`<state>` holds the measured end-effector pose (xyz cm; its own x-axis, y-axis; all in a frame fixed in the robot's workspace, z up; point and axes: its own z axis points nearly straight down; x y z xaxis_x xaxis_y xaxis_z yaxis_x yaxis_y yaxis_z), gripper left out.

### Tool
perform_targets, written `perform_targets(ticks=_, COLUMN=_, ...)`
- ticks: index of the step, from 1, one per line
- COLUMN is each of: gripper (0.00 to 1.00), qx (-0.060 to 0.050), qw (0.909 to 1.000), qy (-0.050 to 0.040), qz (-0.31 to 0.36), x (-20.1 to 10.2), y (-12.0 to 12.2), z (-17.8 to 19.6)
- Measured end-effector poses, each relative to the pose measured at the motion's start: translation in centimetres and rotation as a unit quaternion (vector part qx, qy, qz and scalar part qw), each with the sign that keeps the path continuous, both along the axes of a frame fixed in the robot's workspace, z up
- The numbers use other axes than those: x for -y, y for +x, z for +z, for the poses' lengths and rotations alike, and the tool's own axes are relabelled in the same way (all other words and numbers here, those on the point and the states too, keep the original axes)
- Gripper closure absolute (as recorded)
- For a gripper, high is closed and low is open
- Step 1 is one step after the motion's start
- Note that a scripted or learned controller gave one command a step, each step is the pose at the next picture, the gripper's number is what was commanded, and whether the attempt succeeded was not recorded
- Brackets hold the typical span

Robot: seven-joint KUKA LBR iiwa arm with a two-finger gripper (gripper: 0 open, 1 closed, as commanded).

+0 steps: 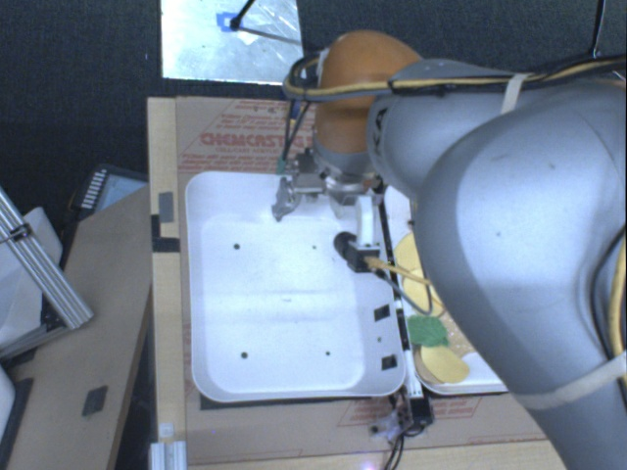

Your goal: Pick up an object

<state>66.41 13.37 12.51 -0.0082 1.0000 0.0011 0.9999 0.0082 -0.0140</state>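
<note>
Far left: slanted aluminium extrusion rail (44, 277) over pale sheet, dark ribbed device (95, 188) just above tan cardboard panel (93, 331). Top left: shiny silver foil square (230, 25) on dark backdrop, small blue bit on it with thin dark rod running up right.

Worktop: brown cardboard sheet (235, 130) under bins, red print reads "CHEMCAST", rest too faint to read. More red print at bottom edge, unreadable.

Bins counted: two. Left shallow white plastic bin (211, 262), rounded corners, floor bare apart from four small dark dots; wide open room across whole floor, rims free on left and bottom sides. Black clips along divider between bins, three countable, cable bundle at bottom near front edge.

Small grey metal two-finger tool (284, 204) at top rim of left bin, near back wall, tips pointing down-left; too small and blurred, cannot tell whether released or clenched, nothing seen between tips. Black knob-like part (347, 247) just right of it, by divider.

Right shallow white plastic bin (460, 385), mostly hidden under large grey arm with orange band (470, 194). Task things there: green crumpled piece (427, 332), one; pale yellow flat rounded pieces (443, 364), at least two, one below green piece and touching it, another above along divider. Little free room visible in right bin.
</note>
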Motion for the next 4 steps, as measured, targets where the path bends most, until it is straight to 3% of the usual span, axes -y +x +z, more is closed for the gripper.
perform_targets(ticks=1, gripper=0.0, qx=0.004, qw=1.0, qy=0.0014, qz=0.002, x=-8.6, y=-3.6, z=-4.4)
perform_targets(ticks=2, gripper=1.0, qx=0.008, qw=1.0, qy=0.0006, qz=-0.002, x=-8.0, y=-3.1, z=-2.9)
perform_targets(ticks=3, gripper=1.0, qx=0.004, qw=1.0, qy=-0.0002, qz=-0.001, x=-10.2, y=-10.2, z=-4.1)
perform_targets(ticks=4, gripper=1.0, qx=0.006, qw=1.0, qy=0.0001, qz=-0.004, x=-10.1, y=-13.0, z=-0.9)
